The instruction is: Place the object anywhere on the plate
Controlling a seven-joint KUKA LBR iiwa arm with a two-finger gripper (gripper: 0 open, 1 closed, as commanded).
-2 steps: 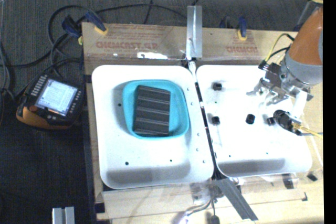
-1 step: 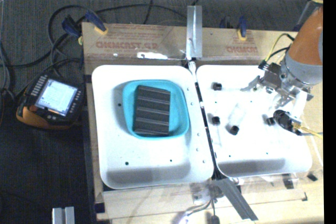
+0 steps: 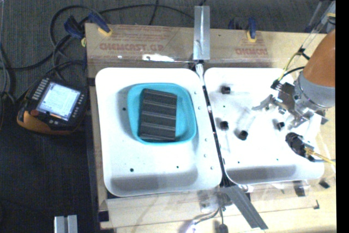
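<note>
Object (image 3: 158,114) already lay flat on plate (image 3: 188,117), left bin; end effector (image 3: 283,112) hovered over right bin (image 3: 262,169), finger state indiscernible.

we see the arm (image 3: 322,71) reaching in from the right, its orange band at the frame's edge and the grey wrist below it. the gripper (image 3: 281,109) hangs low at the wrist's end, its metal parts pointing left; a black piece sits beneath the wrist.
</note>
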